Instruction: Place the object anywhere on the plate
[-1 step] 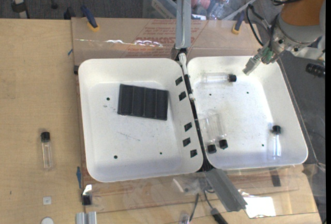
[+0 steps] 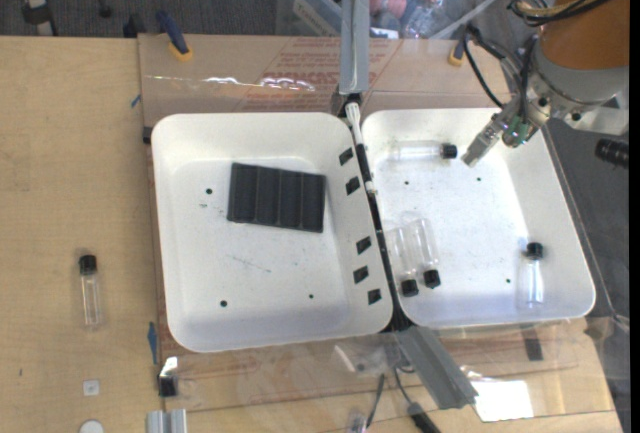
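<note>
Down front, loose vial (image 2: pixel 90 293) on the bench (image 2: pixel 60 171) outside the bins; then a lone vial (image 2: pixel 532 279) and a pair of vials (image 2: pixel 415 256) in the right bin (image 2: pixel 562 221), black plate (image 2: pixel 277 197) lying in the left bin (image 2: pixel 200 321); farthest, my gripper (image 2: pixel 470 156) hangs just beside the far vial (image 2: pixel 415 152) at its cap, clenched or released I cannot tell

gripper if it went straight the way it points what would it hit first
Likely the capped vial lying near the right bin's back wall, just beyond the gripper; height is unclear.

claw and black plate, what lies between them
Camera view: a clear black-capped vial right beside the claw, then the two bins' meeting rims, before the black plate.
</note>
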